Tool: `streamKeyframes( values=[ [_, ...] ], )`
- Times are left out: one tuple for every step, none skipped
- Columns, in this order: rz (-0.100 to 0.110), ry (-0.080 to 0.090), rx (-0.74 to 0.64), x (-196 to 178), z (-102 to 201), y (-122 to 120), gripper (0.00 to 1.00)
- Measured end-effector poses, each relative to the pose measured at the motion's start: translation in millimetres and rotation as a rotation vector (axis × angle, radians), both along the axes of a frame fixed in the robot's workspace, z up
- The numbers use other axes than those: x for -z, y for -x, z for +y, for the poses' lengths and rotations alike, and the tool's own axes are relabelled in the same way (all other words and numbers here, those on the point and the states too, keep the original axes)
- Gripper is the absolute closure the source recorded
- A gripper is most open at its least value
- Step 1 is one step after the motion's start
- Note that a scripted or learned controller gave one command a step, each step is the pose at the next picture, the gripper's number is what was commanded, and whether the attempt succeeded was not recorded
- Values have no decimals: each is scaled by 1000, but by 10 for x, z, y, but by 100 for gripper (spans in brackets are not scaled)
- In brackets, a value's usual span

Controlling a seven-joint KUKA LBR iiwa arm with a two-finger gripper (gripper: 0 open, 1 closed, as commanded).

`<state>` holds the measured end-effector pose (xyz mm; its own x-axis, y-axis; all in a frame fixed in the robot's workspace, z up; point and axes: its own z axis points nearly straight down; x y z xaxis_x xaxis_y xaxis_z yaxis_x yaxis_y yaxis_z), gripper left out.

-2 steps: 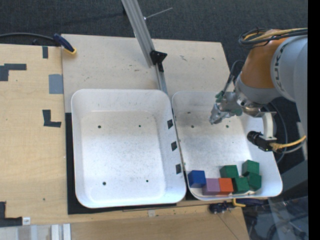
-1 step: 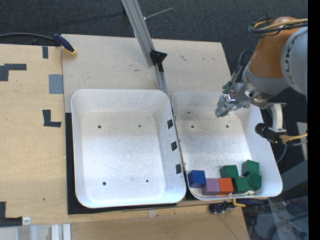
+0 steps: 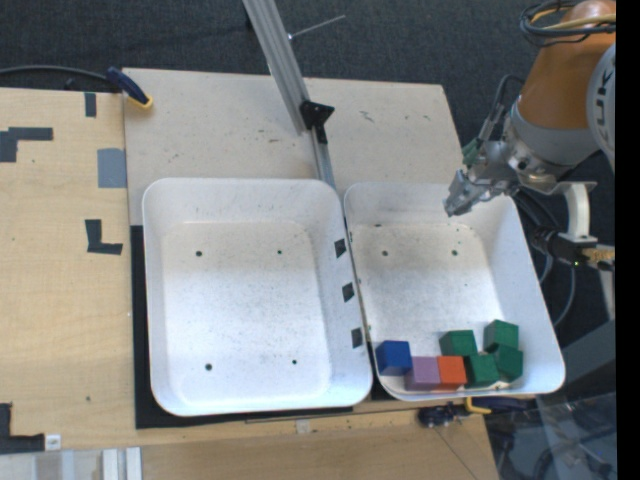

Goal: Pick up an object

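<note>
Several small blocks lie in the near corner of the right bin (image 3: 520, 258): a blue block (image 3: 394, 356), a purple block (image 3: 426, 371), an orange block (image 3: 452, 370) and green blocks (image 3: 490, 353) clustered to their right. My gripper (image 3: 459, 202) hangs over the bin's far right corner, well away from the blocks, and nothing shows between its tips. The arm's orange band sits above it at the upper right.
The left bin (image 3: 160, 268) stands beside the right one, separated by their touching rims. A grey metal rail (image 3: 285, 63) slants down from the top to the bins' far junction. A blue-and-yellow tool (image 3: 130, 86) lies at the bench's far left.
</note>
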<state>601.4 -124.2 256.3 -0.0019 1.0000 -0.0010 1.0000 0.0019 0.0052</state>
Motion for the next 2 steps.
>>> streamKeyframes(
  values=[
    [6, -2, -3, 83, 460, -165, 100],
    [8, -2, -4, 220, 950, -248, 100]
  ],
)
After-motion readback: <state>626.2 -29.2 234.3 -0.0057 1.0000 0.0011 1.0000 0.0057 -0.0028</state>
